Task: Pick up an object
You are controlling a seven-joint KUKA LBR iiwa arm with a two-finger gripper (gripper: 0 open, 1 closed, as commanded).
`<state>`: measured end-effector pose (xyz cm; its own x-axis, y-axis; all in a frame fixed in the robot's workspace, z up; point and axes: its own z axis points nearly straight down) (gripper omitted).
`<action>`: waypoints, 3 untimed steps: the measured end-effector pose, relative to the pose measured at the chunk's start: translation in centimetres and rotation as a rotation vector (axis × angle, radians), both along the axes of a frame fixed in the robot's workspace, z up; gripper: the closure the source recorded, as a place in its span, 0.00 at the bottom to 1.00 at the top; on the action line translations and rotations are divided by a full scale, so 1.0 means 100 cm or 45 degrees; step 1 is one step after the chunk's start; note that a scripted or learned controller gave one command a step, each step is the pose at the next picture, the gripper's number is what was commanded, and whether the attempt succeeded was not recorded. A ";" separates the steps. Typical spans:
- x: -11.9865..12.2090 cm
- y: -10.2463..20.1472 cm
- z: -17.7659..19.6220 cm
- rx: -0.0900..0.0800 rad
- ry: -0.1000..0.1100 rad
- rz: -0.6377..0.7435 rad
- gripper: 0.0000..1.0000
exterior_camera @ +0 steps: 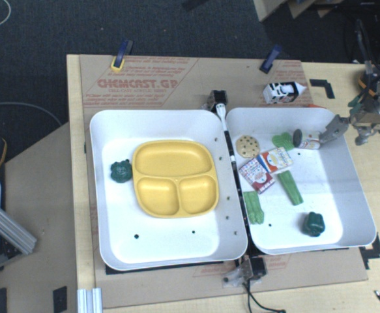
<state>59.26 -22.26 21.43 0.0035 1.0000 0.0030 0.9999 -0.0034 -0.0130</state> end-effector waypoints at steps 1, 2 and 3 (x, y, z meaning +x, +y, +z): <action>0.003 0.001 0.008 -0.005 -0.018 0.005 0.00; 0.008 0.005 -0.037 -0.001 -0.009 0.007 0.00; 0.011 0.015 -0.088 0.000 -0.008 0.007 0.00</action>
